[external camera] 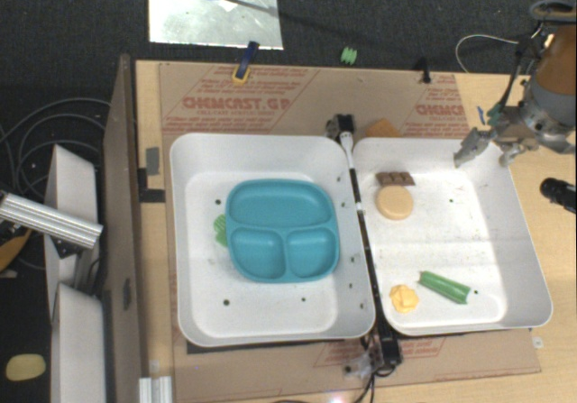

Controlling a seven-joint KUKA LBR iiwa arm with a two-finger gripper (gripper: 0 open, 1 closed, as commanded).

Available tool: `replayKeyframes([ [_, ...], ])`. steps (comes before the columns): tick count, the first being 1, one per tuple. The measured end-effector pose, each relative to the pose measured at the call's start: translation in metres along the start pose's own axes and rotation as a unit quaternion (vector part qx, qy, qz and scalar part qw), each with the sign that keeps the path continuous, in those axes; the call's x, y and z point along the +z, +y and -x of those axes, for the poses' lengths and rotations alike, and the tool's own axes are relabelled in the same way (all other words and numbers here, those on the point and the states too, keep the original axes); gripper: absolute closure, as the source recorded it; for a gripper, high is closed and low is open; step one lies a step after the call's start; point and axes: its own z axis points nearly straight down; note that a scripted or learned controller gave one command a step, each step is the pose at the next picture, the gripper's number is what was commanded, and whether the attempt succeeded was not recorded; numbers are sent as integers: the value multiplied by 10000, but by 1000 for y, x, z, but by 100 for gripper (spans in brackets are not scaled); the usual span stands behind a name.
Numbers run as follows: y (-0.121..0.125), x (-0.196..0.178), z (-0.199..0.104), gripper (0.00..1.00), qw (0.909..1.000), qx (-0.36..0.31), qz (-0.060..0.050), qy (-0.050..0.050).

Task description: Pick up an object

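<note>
From my remote seat I see the pincer (489, 145) hanging at the far right corner of the right bin (505, 239), above the bin's upper rim, with nothing between its fingers. The 2 fingers look spread apart, 1 pointing down-left toward the bin and the other tucked nearer the wrist. I read this as a hover before a descent, since the arm sits well apart from every candidate object.

The right bin holds 4 things. A round tan disc (395, 204), like a biscuit, lies near the divider, touching or just beside a small brown block (395, 179) above it. Down at the near edge sits a yellow lump (404, 298), and just beside it a green pod-shaped piece (444, 288) lying on a slant. The spread looks scattered, as dropped things would be, not arranged.

The left bin (194, 239) carries a blue divided tray (281, 230) with 3 compartments, sitting flat in the middle. A sliver of something green (220, 230) peeks out at its left edge; I cannot tell what it is.

My judgement is that the tan disc is the nearest sensible target: it is flat, plain in outline and matte in look, but the brown block crowding it could foul a finger. The green pod stands freer and its narrow body should suit a 2-finger close across its width. Both bins rest on a cardboard-covered surface (270, 99).
</note>
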Motion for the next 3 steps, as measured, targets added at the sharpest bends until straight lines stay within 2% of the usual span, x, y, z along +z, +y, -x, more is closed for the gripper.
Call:
replayKeyframes([
  [1,-7,47,-42,0,10000,-22,-21,14],
  [2,0,116,-84,0,10000,-17,23,-5],
  [3,-9,111,-113,0,10000,-11,73,-21],
])
